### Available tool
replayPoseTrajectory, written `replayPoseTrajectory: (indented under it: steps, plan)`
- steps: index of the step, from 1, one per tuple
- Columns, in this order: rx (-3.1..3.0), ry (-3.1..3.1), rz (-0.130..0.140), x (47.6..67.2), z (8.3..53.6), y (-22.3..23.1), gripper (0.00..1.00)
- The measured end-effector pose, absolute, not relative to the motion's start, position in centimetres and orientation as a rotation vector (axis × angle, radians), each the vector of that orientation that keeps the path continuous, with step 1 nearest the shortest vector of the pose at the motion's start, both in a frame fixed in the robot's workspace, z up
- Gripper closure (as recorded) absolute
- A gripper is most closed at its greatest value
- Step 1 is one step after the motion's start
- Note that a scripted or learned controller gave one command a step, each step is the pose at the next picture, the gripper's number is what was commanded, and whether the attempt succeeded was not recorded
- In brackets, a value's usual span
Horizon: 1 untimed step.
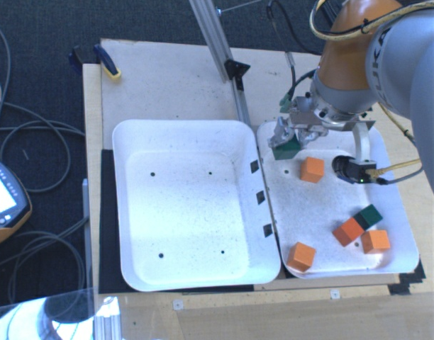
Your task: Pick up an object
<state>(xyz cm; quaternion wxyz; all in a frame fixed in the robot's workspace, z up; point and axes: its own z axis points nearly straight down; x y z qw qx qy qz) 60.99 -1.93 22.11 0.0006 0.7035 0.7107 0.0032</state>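
My gripper (288,140) hangs over the far left corner of the right bin (394,190), under the orange-banded wrist. A small green block (285,148) sits between its fingers, and the gripper is shut on it. An orange cube (312,169) lies just right of and nearer than the gripper. Near the bin's front right, a red-orange block (348,231), a dark green block (370,215) and an orange cube (376,241) are clustered together. Another orange cube (301,256) lies at the front left of that bin.
The left bin (125,190) stands beside the right one, their rims meeting along a ridge with black clips (260,197). A metal pole (217,41) slants up behind the bins. A black cable fitting (352,169) hangs from the arm over the right bin.
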Motion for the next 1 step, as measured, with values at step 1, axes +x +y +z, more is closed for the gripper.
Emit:
replayPoseTrajectory:
  steps: [1]
  plan:
    - [2.218, 2.233, -0.003, 61.04, 19.79, 3.48, 1.0]
